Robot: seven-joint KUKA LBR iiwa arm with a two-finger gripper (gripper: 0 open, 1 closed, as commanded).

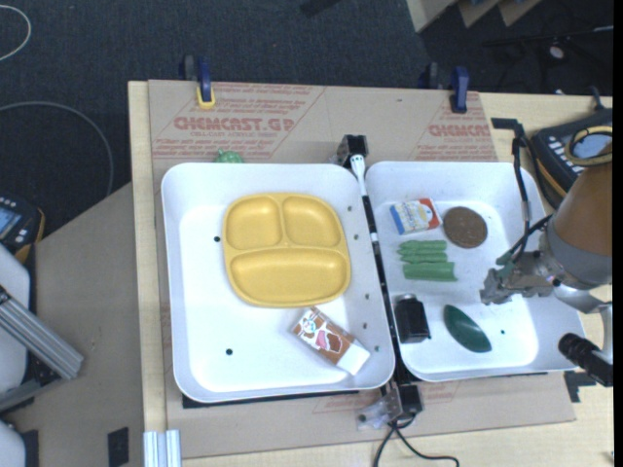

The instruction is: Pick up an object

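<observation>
We see the gripper (508, 286) low over the right bin (506, 188), near its right wall; whether it is spread or pressed together we cannot tell. Just left and nearer lies a dark green leaf-shaped piece (468, 330), its long axis running from far-left to near-right. Farther left sits a green bean bundle (427, 261), lying left-to-right. The left bin (190, 261) holds a yellow divided plate (287, 248).

Brown bench (292, 115) — two white bins (195, 290), side by side
</observation>
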